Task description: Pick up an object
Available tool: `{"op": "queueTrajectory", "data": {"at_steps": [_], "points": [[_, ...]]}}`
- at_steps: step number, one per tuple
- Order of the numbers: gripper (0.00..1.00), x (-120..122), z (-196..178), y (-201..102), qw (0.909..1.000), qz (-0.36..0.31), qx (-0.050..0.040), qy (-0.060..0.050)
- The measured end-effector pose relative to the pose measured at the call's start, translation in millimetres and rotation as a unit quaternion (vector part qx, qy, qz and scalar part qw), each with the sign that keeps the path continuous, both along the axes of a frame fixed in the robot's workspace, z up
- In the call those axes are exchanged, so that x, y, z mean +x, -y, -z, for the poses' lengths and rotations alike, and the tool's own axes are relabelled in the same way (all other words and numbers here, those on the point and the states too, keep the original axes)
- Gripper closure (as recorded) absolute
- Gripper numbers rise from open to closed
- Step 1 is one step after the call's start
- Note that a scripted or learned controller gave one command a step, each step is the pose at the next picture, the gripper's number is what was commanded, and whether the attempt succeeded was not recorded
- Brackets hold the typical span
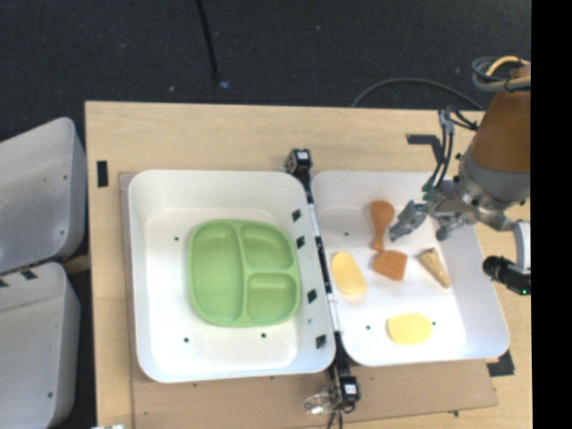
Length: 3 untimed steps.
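Arm: the grey arm point(500, 150) is reaching in from the right and hanging over the right bin point(474, 338).
Gripper: the gripper point(427, 222) is hovering over the upper part of the right bin with its two fingers spread apart and nothing between them.
Targets: the pickable pieces are all lying in the right bin; the orange spoon-shaped piece point(382, 222) is sitting just left of the gripper, the orange block point(390, 264) is touching its lower end, the tan wedge point(435, 267) is lying just below the gripper.
Others: the yellow oval point(349, 274) is lying near the divider, the yellow disc point(410, 329) is sitting near the bin's front wall.
Left bin: the left bin point(152, 329) is holding one green divided plate point(243, 272).
Risk: the fingers are probably straddling bare floor between the spoon piece and the wedge, so closing here is likely catching nothing.
Risk 2: the spoon piece and block are touching, so a descent on one is likely nudging the other or pinching both badly.
Risk 3: the flat wedge is likely slipping out.
Count: two bins, one plate, five small pieces, two orange, two yellow, one tan.
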State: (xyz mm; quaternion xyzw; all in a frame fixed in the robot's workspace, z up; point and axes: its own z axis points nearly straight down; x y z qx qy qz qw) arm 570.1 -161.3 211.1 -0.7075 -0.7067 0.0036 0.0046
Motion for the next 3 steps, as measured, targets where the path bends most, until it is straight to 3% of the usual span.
{"op": "queueTrajectory", "data": {"at_steps": [1, 2, 3], "points": [[0.00, 3, -7, 0, 1.0000, -0.001, -0.0011, 0.006], [0.00, -7, 44, 5, 1.0000, 0.000, -0.0013, 0.004], [0.00, -2, 106, 7, 1.0000, 0.000, -0.0013, 0.004]]}}
